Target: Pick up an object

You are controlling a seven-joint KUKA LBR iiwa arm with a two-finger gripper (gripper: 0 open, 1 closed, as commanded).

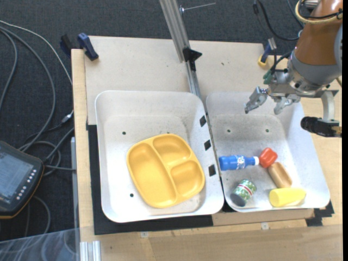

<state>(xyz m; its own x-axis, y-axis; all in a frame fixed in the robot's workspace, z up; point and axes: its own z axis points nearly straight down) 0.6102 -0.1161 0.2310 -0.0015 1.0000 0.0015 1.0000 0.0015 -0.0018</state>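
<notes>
We see the gripper (267,103) above the far part of the right bin (309,145), close to its back rim. Its 2 fingers (254,101) are spread apart, with a clear gap between them, and nothing is between them. The grey arm with its orange band (321,37) comes in from the right side, and the wrist is tilted over the bin.

The objects of the task lie together at the near end of the right bin, well apart from the gripper. We count 5 of them. A blue and white bottle (238,161) lies on its side near the left wall of this bin. Just beside its white end there is a red piece (267,157), and we cannot tell if they touch. A brown cylinder (279,174) lies next to the red piece, pointing toward the near rim. A yellow block (287,197) rests at the near right corner, touching or almost touching the brown cylinder. A small green and white can (244,192) lies on its side near the front left corner.

In the left bin (109,124) we see 1 yellow divided plate (165,169) with 3 compartments, lying flat toward the near side.
</notes>
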